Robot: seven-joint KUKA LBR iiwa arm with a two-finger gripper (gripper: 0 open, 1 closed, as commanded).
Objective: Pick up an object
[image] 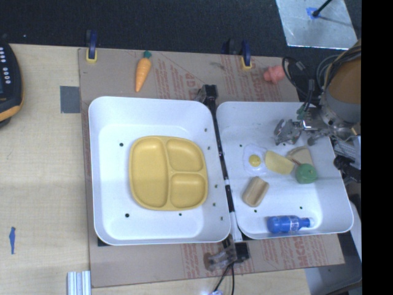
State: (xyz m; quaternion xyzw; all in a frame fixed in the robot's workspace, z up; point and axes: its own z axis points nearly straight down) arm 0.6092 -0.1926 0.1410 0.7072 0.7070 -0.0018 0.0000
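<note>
The right bin [245,115] holds several toy items: a fried egg [254,160], a yellow cheese wedge [279,163], a tan slice of bread [300,155], a green round piece [306,174], a bread roll [255,191] and a blue bottle [287,224] lying on its side near the front wall. My gripper [287,131] hangs over the bin's back right area, just behind the bread slice and cheese. Nothing shows between its fingers.
The left bin [110,121] holds a yellow divided tray [167,171]. A toy carrot [142,70] and a pink item [274,74] lie on the board behind the bins. A black device [8,82] sits at the far left.
</note>
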